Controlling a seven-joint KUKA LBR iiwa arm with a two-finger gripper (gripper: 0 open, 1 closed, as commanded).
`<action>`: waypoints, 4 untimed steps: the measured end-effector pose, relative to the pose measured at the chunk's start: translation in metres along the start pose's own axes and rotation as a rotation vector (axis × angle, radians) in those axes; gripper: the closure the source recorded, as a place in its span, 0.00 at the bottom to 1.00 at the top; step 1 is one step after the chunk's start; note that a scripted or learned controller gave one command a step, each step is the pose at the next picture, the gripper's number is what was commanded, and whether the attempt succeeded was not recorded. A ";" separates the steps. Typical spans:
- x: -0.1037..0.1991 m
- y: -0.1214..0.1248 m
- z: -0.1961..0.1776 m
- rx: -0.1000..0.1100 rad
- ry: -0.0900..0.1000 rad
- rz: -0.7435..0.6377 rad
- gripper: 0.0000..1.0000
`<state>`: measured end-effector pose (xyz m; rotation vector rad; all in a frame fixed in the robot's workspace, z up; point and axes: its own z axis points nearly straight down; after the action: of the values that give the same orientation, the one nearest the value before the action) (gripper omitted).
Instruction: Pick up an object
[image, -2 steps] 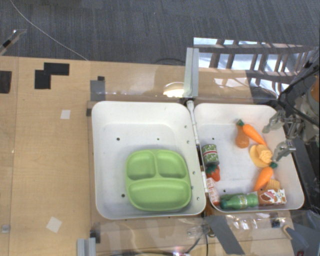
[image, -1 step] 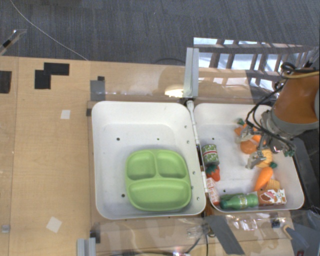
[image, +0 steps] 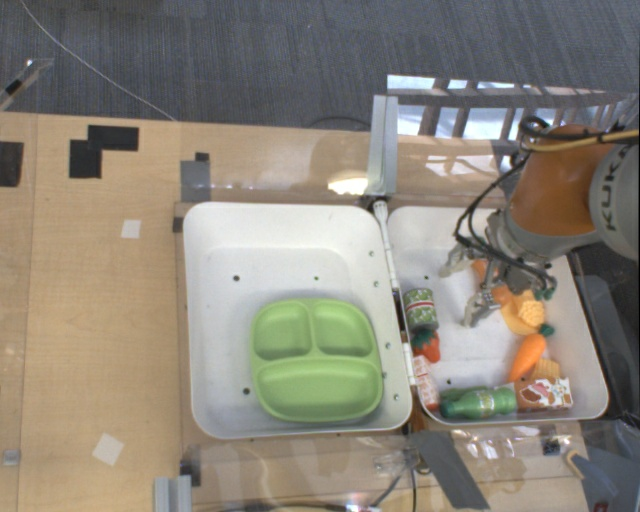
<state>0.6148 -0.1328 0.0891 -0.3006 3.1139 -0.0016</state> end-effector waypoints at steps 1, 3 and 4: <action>-0.005 -0.002 -0.016 0.006 -0.016 -0.003 1.00; -0.064 0.018 -0.241 0.001 -0.003 0.110 1.00; -0.066 0.019 -0.254 0.003 -0.014 0.107 1.00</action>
<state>0.6730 -0.1017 0.3440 -0.1330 3.1110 -0.0027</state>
